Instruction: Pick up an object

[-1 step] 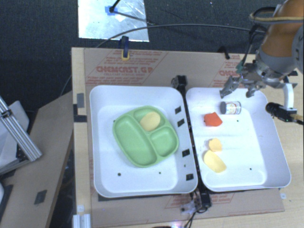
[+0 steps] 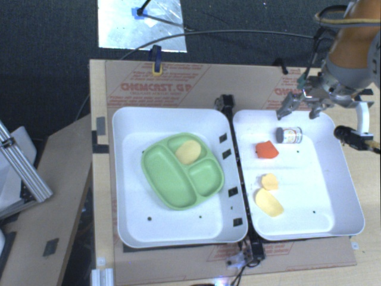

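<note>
In the right bin (image 2: 333,177) lie a small clear jar on its side (image 2: 290,135), an orange block (image 2: 266,150), a small yellow piece (image 2: 269,182) and a larger yellow oval piece (image 2: 269,202). My gripper (image 2: 302,109) hangs above the bin's far edge, just beyond the jar, with its two fingers spread apart and nothing between them. It is open. In the left bin (image 2: 137,219) a green divided plate (image 2: 178,174) holds a yellow round object (image 2: 189,152) in its upper compartment.
The arm's grey and orange wrist (image 2: 354,46) reaches in from the upper right. A black bracket (image 2: 351,136) sits at the right bin's right rim. Black clips line the seam (image 2: 233,165) between the bins. A blue clamp (image 2: 156,59) stands behind the left bin.
</note>
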Controlling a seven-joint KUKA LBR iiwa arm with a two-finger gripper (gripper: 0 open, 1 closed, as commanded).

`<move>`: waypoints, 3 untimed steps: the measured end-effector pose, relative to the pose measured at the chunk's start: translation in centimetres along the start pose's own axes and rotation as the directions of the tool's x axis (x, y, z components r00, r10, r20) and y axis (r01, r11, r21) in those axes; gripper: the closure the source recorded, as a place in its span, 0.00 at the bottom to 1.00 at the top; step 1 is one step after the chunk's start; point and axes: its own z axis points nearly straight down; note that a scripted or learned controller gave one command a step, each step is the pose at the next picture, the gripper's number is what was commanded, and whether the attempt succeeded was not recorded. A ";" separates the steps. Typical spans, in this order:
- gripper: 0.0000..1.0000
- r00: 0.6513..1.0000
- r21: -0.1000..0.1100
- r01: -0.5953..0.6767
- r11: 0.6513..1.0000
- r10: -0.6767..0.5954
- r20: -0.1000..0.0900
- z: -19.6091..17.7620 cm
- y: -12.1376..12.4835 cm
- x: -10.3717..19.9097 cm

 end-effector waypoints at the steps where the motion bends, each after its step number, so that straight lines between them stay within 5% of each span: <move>1: 0.00 1.000 0.003 -0.001 1.000 0.001 0.000 6.2 0.0 0.2; 3: 0.00 1.000 0.018 -0.005 1.000 0.005 -0.002 15.8 -0.5 0.1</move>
